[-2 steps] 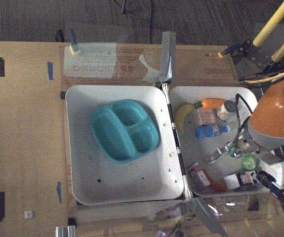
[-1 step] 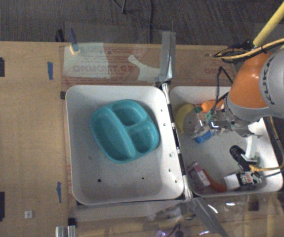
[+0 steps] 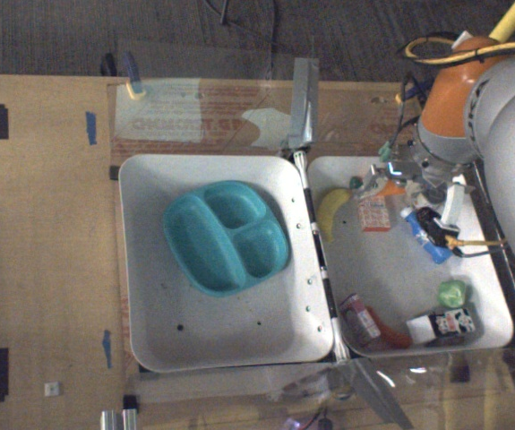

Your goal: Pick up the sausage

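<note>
My arm point(image 3: 485, 97) hangs over the right bin's point(image 3: 499, 330) far corner; my jaws point(image 3: 390, 176), grip state unclear, sit well away from the sausage point(image 3: 384, 330) at the near edge. Crowded against a packet point(image 3: 357, 316), it risks a mis-grab.

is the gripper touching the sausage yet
Apart. The camera view shows the gripper near the right bin's far edge, while the sausage lies at its near edge, with bare bin floor between them.

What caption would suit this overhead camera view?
Arm's gripper hovers at right bin's far edge; sausage lies near its front.
</note>
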`<state>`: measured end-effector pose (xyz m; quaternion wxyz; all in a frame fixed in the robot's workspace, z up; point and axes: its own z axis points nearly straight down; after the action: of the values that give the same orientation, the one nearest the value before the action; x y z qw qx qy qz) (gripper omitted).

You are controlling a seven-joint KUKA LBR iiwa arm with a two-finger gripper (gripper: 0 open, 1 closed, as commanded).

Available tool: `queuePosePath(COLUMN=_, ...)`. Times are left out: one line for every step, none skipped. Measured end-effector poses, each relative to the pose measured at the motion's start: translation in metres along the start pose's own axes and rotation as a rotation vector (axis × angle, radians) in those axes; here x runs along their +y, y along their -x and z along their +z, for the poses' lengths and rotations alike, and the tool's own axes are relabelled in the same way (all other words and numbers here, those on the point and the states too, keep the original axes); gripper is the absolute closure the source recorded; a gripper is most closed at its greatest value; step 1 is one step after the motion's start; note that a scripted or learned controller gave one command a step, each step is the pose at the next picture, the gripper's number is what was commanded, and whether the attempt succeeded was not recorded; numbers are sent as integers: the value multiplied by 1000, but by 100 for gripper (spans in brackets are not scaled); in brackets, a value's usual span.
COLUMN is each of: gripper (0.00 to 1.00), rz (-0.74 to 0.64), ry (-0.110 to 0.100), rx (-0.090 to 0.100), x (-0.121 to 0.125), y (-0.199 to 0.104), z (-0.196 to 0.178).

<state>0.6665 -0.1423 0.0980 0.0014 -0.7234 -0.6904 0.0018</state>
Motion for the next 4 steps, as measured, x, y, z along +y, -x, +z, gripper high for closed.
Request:
queuePosePath(gripper=0, rz=77, ry=-2, rx=-3, x=-3, y=-49, z=11)
queuePosePath(gripper=0, rz=354, ry=7, rx=0, x=-2, y=-51, z=-68)
queuePosePath(gripper=0, rz=594, ry=0, rx=1, x=-51, y=-40, z=-124)
queuePosePath(gripper=0, rz=1093, ry=-3, rx=2, x=-99, y=-9, z=-101)
